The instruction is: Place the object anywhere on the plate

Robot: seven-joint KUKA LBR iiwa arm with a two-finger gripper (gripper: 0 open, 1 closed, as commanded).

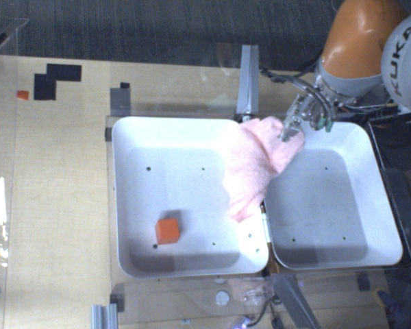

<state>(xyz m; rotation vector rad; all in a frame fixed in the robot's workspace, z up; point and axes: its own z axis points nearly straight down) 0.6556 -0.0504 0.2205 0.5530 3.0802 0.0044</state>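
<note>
The gripper (290, 130) is pinching the far right corner of a pink cloth (255, 164), which is draping across the rims between the left bin (127, 184) and the right bin (377, 184). An orange block (168, 231) is lying near the left bin's near edge.
</note>
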